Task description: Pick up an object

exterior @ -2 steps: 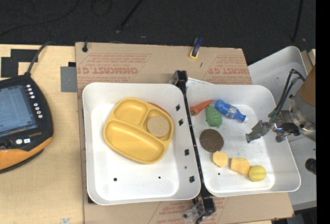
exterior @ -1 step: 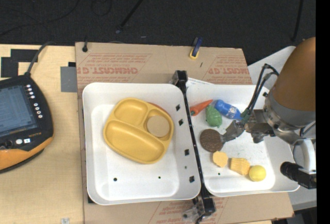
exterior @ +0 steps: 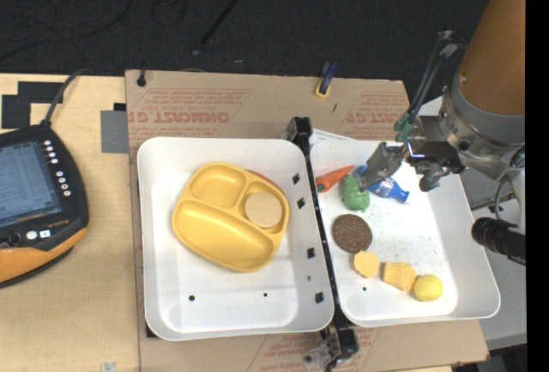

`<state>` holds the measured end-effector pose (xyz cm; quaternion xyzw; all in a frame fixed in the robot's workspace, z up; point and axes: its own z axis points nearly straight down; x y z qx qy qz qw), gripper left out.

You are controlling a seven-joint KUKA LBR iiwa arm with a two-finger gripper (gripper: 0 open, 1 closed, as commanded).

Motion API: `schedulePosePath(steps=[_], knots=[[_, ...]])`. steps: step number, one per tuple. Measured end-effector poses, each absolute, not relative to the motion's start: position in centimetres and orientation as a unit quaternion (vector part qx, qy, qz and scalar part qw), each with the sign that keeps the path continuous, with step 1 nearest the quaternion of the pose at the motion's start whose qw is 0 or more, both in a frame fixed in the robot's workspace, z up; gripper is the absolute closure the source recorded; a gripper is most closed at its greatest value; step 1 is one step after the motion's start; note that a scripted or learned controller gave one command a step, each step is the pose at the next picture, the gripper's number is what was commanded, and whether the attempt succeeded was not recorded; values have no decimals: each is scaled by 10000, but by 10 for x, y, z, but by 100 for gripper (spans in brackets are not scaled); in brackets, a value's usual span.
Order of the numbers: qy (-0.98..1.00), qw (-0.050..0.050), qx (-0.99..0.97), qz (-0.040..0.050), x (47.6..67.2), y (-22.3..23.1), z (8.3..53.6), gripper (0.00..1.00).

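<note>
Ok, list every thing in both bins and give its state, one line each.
Yellow tray: flat in the left bin, a beige disc in its small compartment.
Carrot: lying by the divider.
Green toy: on the right bin's floor, below the gripper.
Blue item: lying beside the green toy.
Brown cookie: flat.
Yellow pieces: in a row, front of the right bin.

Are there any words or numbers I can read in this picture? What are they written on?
"ONEMCAST. G P...": faint red print on the cardboard sheet under the bins, upside down and blurry, so this reading is unsure.
Handheld screen, left: lines of text, too small to read.
More red print on the cardboard's bottom edge: too blurred.
</note>
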<state>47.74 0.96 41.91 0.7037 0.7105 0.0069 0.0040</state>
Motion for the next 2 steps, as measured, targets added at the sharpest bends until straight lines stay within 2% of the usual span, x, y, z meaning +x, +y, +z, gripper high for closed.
schedulePosePath(steps=[1,2], knots=[[7098,-25,7044,-21,475,95,379,0],[7080,6,7062,20,476,127,443,0]])
